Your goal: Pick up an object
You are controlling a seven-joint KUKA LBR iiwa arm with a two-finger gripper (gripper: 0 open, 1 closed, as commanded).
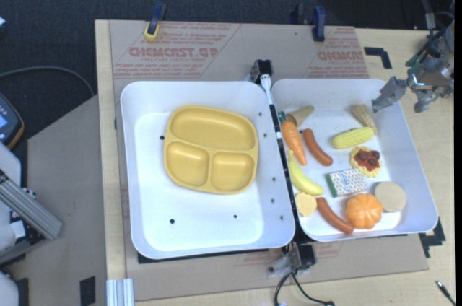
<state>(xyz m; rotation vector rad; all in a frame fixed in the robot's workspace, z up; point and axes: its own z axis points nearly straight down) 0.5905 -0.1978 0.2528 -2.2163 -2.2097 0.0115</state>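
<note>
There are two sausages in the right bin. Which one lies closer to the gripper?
The upper sausage, lying between the carrot and the corn cob, is closer to the gripper. The other sausage lies at the bin's near edge, beside the pumpkin.

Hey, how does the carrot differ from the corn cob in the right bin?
The carrot is orange and tapers to a point; the corn cob is yellow and blunt at both ends. The carrot lies by the bin's left wall, running up and down the view; the corn cob lies nearer the middle, running almost across. Both are toy foods lying flat in the right bin.
</note>
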